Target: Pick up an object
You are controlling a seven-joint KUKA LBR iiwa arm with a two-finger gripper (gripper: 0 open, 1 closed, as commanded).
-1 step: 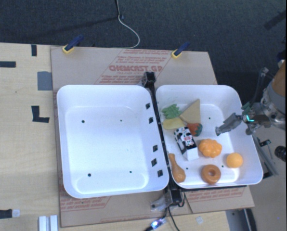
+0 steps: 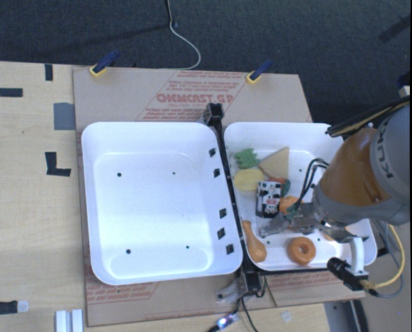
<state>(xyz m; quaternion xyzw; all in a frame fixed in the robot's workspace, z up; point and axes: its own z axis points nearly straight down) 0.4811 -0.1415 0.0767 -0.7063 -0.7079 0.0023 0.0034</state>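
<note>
Since the gripper (image 2: 269,228) hovers in the right bin (image 2: 299,131) beside the toy donut (image 2: 303,250), I'd guess it's light, stiff plastic, best pinched across its ring. Can't tell the jaws' state.

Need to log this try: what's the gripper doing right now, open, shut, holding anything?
Gripper: low in the right bin among the toys; cannot be told whether open or shut, nothing visibly held.

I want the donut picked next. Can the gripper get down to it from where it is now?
Probably yes. The donut lies apart from the other toys in the right bin, top uncovered, and the gripper hangs just beside it.
</note>
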